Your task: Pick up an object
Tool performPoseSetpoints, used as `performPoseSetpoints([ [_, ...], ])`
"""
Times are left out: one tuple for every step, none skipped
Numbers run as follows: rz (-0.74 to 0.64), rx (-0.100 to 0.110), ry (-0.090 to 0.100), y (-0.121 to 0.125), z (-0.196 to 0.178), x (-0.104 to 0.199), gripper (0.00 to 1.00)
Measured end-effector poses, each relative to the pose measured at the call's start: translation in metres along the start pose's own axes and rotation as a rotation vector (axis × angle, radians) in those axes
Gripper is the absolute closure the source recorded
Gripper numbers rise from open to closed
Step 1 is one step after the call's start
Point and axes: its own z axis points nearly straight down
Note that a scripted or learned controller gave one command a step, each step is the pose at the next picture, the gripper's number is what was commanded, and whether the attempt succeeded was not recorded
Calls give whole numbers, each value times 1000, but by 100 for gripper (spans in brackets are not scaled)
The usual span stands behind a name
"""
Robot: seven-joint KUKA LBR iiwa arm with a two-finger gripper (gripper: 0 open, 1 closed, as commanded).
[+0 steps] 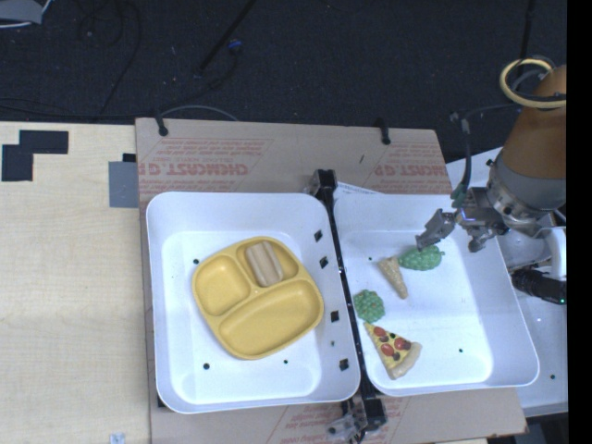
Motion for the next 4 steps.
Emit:
performPoseSetpoints([
  [-2, -12, -2, 2, -7, 0, 0],
  [-1, -8, -1, -5, 53, -4, 0],
  [0, -9, -1, -6, 102, 5, 0],
  [-1, -11, -2, -6, 141, 6, 0],
])
